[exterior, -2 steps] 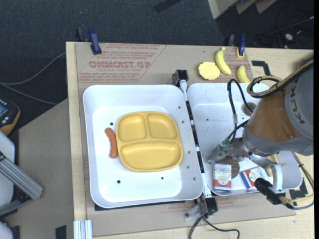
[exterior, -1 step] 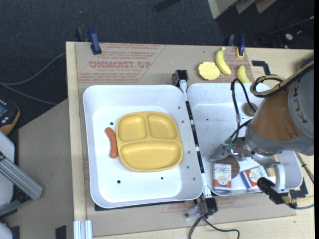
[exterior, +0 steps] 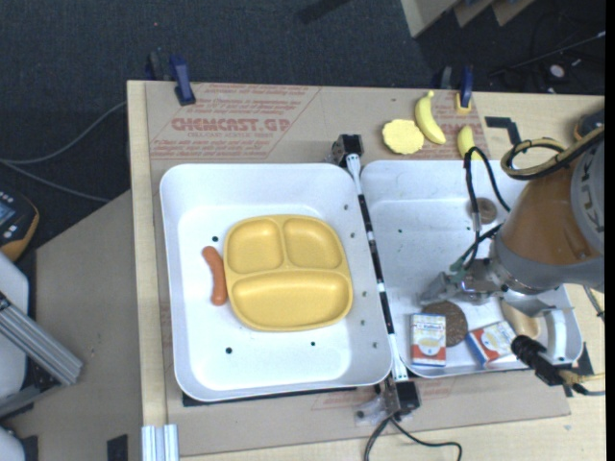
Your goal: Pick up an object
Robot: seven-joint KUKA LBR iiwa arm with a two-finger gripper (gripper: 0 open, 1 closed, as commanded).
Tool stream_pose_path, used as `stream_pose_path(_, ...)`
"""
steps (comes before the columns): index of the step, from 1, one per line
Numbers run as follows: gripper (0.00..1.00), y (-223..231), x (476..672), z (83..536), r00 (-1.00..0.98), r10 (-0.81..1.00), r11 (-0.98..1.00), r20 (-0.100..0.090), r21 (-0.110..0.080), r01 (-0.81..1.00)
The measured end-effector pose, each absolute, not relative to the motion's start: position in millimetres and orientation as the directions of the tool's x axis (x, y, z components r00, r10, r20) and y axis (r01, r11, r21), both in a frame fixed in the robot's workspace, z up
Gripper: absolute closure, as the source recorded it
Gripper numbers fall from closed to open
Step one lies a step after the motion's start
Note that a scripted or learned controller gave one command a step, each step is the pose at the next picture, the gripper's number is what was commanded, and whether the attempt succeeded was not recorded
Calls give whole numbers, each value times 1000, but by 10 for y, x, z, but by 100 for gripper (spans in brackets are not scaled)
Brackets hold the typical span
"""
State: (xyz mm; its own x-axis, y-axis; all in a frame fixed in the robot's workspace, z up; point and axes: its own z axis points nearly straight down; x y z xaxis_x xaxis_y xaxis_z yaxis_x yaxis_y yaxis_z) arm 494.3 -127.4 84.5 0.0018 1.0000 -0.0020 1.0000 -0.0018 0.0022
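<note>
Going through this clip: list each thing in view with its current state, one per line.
Yellow divided plate: flat in left bin, compartments bare.
Hot dog: lying beside the plate's left edge.
Small carton: lying flat, right bin's near edge.
Brown disc: flat beside the carton.
Banana: on the board behind the bins.
Gripper: low over right bin.

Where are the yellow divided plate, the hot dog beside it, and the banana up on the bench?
yellow divided plate (exterior: 285, 274), camera view, middle ridge.
hot dog (exterior: 216, 275), camera view, mid-length.
banana (exterior: 430, 119), camera view, middle of its curve.
</note>
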Motion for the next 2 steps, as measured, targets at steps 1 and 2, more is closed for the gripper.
stream_pose_path(1, 100, -1257, 4946, 946, 0, 1000, 0, -2, 4, 1000)
stream_pose_path(2, 100, -1255, 4949, 1043, 1, 1000, -1, -2, 6, 1000)
